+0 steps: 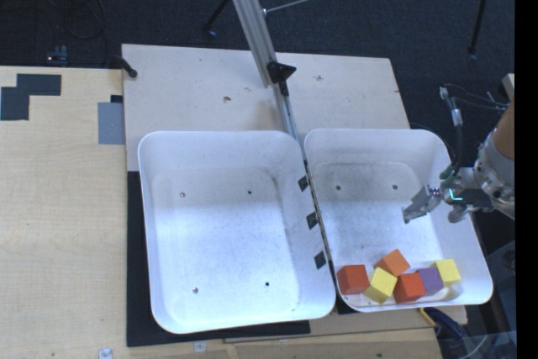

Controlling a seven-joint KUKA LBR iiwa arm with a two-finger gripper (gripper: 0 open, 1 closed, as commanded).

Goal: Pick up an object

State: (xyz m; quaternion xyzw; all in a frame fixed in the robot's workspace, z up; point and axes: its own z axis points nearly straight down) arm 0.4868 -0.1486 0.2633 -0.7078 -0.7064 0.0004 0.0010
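A pale counter (210, 88) is carrying two white bins against a dark floor. Six blocks (395, 275), red, orange, yellow and purple, are clustering at the lower edge of the right bin (370, 155); the left bin (218, 223) is lying beside it. The tool (424, 203) is hovering at right of frame, holding nothing; whether it is apart or together cannot be told. Approach step: descent toward the blocks comes next.

The arm's wrist is grey metal with an orange-tan band above it, ending in a grey end effector (430, 204) with pale metallic fingers and a small green-lit spot.
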